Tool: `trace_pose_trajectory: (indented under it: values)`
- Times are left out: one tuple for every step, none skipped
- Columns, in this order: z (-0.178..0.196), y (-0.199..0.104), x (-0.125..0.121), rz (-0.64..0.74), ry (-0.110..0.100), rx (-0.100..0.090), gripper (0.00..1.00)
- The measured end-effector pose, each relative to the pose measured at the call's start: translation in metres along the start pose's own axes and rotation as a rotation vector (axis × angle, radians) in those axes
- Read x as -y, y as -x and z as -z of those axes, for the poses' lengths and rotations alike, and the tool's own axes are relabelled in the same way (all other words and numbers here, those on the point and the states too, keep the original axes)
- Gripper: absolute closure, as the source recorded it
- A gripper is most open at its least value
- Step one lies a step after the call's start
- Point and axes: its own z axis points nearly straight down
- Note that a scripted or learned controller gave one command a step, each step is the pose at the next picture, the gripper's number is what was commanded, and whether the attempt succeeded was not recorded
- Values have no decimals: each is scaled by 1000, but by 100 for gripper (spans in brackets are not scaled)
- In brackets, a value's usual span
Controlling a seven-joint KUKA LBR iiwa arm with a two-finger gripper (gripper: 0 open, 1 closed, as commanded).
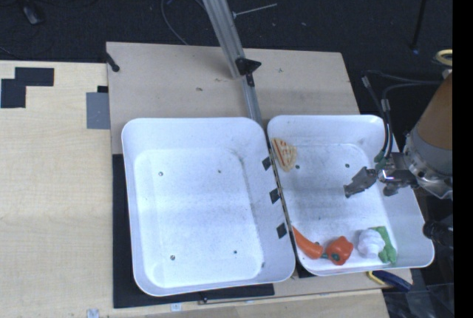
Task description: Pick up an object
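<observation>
The right bin (325, 130) holds a tan waffle-patterned piece (284, 154) near its far left wall. Along its near edge lie an orange carrot-like piece (306, 244), a red pepper-like piece (340, 250), a white lumpy object (369, 242) and a green piece (386, 246). My gripper (375, 183) hangs over the right half of this bin, with dark fingers (359, 183) pointing left and standing apart. Nothing sits between them. The objects lie well below and to the left of the gripper.
The left bin (148, 133) stands beside the right one, with black clips (275, 194) along the shared wall. A slanted metal rail (222, 21) rises behind the bins. Cables (384, 98) run near the arm at the right.
</observation>
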Motion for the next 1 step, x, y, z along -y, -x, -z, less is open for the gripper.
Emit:
trace_pose_trajectory:
  values:
    - [-125,-48,-55,1,2,1,0]
